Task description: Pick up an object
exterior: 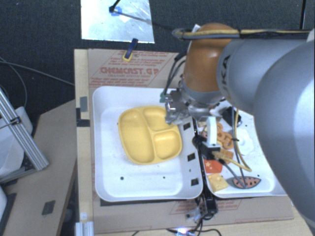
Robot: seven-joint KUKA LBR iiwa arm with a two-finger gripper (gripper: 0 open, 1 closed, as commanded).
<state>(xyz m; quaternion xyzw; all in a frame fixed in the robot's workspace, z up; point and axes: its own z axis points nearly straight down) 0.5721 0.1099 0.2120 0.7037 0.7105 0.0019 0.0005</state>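
Note:
A yellow divided plate (pixel 149 134) lies in the left white bin (pixel 110 176). The right bin (pixel 256 188) holds small toy foods: an orange curled piece (pixel 227 139), a red block (pixel 213 166), a pale yellow block (pixel 218 182) and a red slice with dark seeds (pixel 246 182). My gripper (pixel 197 132) hangs below the orange band (pixel 206 63), over the divider between the two bins, at the plate's right edge. The wrist housing hides most of it. I see nothing held.
The grey arm (pixel 275 92) covers much of the right bin. Cardboard (pixel 128 70) lies under the bins. A shiny square sheet (pixel 115 14) is at the back, and an aluminium frame (pixel 19 136) stands at the left.

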